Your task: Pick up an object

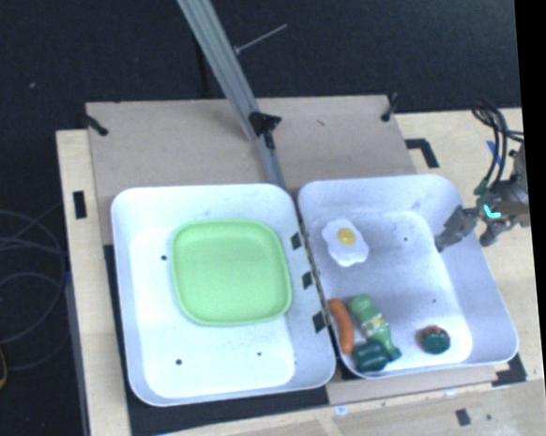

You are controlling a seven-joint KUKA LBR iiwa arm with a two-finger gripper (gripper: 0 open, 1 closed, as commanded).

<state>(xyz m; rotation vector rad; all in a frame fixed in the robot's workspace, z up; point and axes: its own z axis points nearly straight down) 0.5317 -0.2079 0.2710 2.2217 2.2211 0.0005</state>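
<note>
Camera view: nearest in the right bin (466, 272) lie a green ball (435, 340), a green toy (370, 332) and a carrot (342, 324), with a fried egg (344, 241) farther back. These look like light, stiff, smooth plastic; the carrot seems best pinched across its middle. The gripper (471, 228) hovers at the bin's right rim, fingers spread and holding nothing.

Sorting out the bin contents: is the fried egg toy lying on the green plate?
No, the fried egg toy lies in the right bin, while the green plate sits in the left bin.

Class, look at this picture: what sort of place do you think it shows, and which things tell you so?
Probably a robot test bench in a lab: two white bins, toy food such as a fried egg, and a robot tool reaching in.
</note>
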